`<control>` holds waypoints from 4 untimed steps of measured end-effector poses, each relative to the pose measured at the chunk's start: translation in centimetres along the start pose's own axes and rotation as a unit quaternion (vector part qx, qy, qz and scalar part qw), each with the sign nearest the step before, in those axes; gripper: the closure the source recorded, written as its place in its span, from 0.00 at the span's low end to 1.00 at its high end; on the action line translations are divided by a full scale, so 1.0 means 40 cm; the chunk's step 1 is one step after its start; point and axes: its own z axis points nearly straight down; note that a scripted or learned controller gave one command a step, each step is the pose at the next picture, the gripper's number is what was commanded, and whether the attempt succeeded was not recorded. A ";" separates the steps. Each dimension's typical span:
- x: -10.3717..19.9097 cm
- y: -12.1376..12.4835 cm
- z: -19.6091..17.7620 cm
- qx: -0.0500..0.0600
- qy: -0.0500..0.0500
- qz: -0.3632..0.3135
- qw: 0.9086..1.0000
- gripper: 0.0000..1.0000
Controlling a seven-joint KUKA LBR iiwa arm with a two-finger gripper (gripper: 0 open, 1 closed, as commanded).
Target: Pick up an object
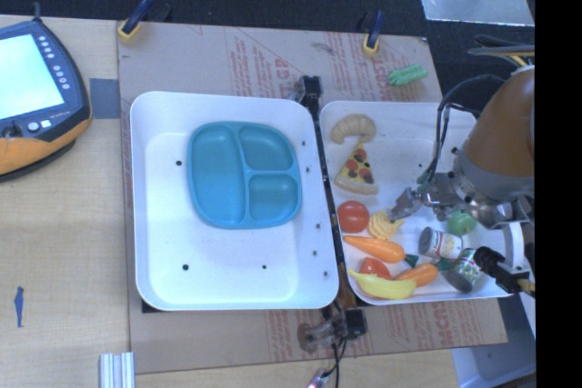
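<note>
We saw the objects for picking gathered in the right bin (405, 118), most of them in its lower half. A croissant (351, 128) lay toward the bin's eleven o'clock corner, with a pizza slice (357, 169) just below it. Further down the left side sat a tomato (353, 216), and at its five o'clock a carrot (374, 247) lay slanted, touching a small ridged yellow piece (383, 226). At the bin's six o'clock a banana (384, 287) curved along the lower wall, a second red tomato (373, 267) just above it and a second carrot (418, 274) at its two o'clock. Toward four o'clock lay a small jar (440, 243) and a dark bottle (464, 272), close together, with a green item (460, 222) near the jar's one o'clock.

The gripper (406, 203) hung low over the middle of this bin, at about three o'clock from the tomato, reaching in from the arm (498, 150). We could not tell whether its jaws were released or clenched, and we saw nothing held between them.

The left bin (155, 195) held a blue divided plate (244, 174), lying flat slightly toward twelve o'clock of centre. Outside the bins, a green object (406, 75) rested on the cardboard at the right bin's twelve o'clock, and a tablet-like pendant (36, 95) lay at the bench's nine o'clock edge.
</note>
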 end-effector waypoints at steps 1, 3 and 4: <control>0.137 -0.033 0.049 -0.007 -0.002 0.000 1.000 0.00; 0.055 0.223 0.046 -0.006 0.000 0.001 1.000 0.00; -0.011 0.340 0.043 -0.007 0.000 0.000 1.000 0.00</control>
